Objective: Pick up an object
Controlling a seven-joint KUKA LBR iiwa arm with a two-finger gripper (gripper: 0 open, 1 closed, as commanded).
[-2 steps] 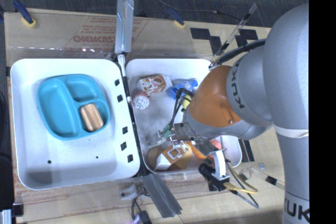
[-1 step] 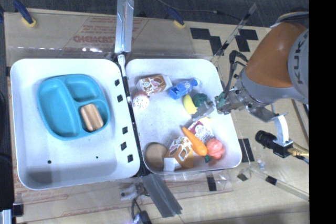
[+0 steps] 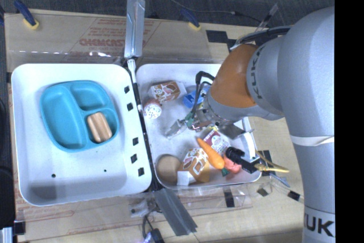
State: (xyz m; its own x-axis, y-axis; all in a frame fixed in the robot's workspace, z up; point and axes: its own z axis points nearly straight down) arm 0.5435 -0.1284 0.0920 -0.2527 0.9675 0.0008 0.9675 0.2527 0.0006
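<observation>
Several small items are crowded in the right bin (image 3: 149, 74), where the gripper (image 3: 190, 120) is lowered at centre, its grasp unreadable, so the carrot (image 3: 211, 155) at five o'clock could be nudged aside or two neighbours pinched together.

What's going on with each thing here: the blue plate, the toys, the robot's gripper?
Blue plate: flat in left bin, holding a tan roll.
Carrot: lying among toys in right bin.
White ball: resting by the divider.
Gripper: low in right bin, nothing visibly held.
</observation>
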